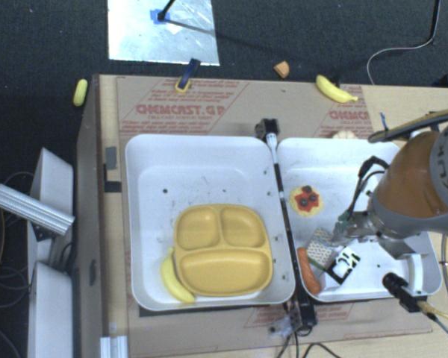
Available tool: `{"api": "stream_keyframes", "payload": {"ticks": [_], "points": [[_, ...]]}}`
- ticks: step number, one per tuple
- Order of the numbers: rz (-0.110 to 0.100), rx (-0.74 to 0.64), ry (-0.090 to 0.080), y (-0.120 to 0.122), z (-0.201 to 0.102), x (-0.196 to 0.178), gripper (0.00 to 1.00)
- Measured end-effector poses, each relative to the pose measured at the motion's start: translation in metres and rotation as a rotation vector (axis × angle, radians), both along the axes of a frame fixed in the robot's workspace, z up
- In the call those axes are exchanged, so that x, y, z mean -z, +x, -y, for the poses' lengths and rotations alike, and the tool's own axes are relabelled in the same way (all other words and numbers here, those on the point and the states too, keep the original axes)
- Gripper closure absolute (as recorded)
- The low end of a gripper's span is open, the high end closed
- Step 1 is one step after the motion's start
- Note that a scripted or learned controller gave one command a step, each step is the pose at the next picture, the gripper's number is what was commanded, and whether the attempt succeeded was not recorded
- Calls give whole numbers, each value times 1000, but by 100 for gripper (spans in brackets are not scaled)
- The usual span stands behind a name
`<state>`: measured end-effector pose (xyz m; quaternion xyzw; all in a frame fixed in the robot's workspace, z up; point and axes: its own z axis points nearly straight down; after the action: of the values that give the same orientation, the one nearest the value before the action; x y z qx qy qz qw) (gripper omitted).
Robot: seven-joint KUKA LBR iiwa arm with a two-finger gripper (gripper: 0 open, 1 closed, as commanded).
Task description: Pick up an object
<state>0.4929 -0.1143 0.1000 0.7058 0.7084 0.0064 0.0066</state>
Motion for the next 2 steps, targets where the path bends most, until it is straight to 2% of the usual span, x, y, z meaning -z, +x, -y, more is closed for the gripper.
{"api": "stream_keyframes", "payload": {"ticks": [1, 2], "points": [[2, 1, -2, 0, 1, -1, 0], [-14, 3, -2, -6, 69, -72, 0]]}}
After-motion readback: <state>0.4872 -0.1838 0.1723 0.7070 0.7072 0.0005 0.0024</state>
